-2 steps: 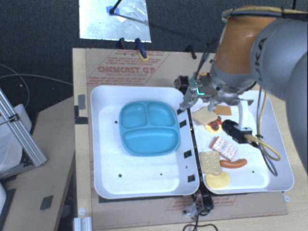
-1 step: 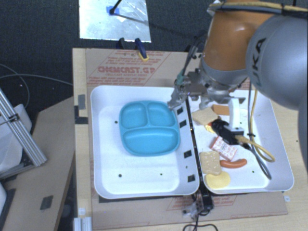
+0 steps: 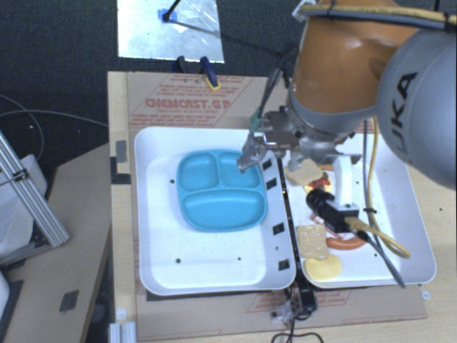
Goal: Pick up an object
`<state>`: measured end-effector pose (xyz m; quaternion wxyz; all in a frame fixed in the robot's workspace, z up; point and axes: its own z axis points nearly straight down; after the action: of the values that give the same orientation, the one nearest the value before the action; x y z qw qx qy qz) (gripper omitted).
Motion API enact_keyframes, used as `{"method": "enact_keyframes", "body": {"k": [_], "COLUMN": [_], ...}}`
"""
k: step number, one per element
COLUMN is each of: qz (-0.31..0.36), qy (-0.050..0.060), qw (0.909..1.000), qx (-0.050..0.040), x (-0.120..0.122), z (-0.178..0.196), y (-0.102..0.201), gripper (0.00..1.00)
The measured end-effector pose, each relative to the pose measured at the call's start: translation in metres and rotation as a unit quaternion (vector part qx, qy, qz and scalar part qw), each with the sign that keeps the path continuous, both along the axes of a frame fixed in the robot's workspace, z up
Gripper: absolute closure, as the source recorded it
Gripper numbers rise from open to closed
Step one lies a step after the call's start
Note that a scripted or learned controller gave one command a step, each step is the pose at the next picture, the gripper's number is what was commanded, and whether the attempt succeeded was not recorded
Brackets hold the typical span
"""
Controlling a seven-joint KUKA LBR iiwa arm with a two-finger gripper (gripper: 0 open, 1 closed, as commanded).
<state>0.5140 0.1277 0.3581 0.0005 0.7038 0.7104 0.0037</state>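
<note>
Camera view looks down on two white bins: the left bin point(image 3: 153, 263) holds a blue divided plate point(image 3: 220, 200), the right bin point(image 3: 418, 259) a clutter of toy food. The gripper point(image 3: 251, 152) hangs over the divider between them, just above the plate's upper right corner; whether it is released or clenched I cannot tell. Nearest candidates are a tan cracker-like piece point(image 3: 312, 240), a yellow disc point(image 3: 323, 268) touching it below, and a red sausage-like piece point(image 3: 344, 243) beside it. All look light, rigid, smooth plastic, probably slippery. The cracker's long axis runs roughly up-down; pinching across its short sides seems best.
</note>
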Motion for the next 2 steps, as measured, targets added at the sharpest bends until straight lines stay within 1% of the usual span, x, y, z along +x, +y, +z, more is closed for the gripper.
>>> {"method": "enact_keyframes", "body": {"k": [1, 2], "qz": [0.000, -0.002], "qy": [0.000, 0.002], "qw": [1.0000, 1.0000], "qx": [-0.0015, -0.0017], "x": [0.002, 0.021], "z": [0.008, -0.002], "y": [-0.003, 0.027], "gripper": [1.00, 1.00]}}
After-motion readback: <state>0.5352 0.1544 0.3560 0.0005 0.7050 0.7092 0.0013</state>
